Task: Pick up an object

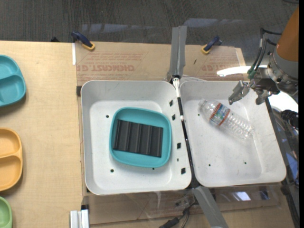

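A clear plastic bottle [225, 118] with a red and blue label lies on its side in the right bin [266, 172], running from upper left to lower right. My gripper [248, 94] hangs over the bin's far right part, just above and right of the bottle. Its two fingers [236, 93] are spread apart with nothing between them. In the left bin [95, 141] sits a teal tray [141, 137] holding a dark ribbed block.
A teal plate [10, 85], an orange plate [9, 158] and a green one [4, 213] lie on the wooden bench to the left. Cardboard with two clamps lies behind the bins. A grey divider post [177, 51] stands between the bins.
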`<move>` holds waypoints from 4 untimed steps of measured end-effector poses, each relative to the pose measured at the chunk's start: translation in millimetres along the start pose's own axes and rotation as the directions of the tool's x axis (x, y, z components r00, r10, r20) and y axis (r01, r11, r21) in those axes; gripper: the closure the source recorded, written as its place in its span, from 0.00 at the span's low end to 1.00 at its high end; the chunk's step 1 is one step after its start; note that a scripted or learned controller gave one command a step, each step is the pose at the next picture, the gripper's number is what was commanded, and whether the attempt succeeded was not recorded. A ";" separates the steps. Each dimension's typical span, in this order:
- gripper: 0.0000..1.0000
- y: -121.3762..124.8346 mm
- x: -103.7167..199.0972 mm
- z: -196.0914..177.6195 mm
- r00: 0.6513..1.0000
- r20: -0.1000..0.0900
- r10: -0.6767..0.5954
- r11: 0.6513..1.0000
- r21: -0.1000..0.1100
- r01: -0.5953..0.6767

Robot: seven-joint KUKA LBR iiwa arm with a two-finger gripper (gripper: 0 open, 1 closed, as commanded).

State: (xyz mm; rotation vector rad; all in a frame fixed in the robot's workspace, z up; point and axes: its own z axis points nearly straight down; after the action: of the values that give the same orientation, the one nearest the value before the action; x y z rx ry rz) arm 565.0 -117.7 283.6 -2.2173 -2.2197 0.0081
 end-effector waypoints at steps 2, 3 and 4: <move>0.00 72.9 -22.8 193.4 0.968 0.000 -0.249 0.968 -0.004 0.249; 1.00 72.2 -24.2 187.3 0.969 -0.002 -0.246 0.969 0.000 0.246; 1.00 51.2 19.3 119.6 0.985 0.000 -0.171 0.985 -0.003 0.171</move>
State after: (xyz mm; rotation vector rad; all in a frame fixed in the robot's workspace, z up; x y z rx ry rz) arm 615.4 -98.5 163.6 -2.0194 -2.4036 0.0036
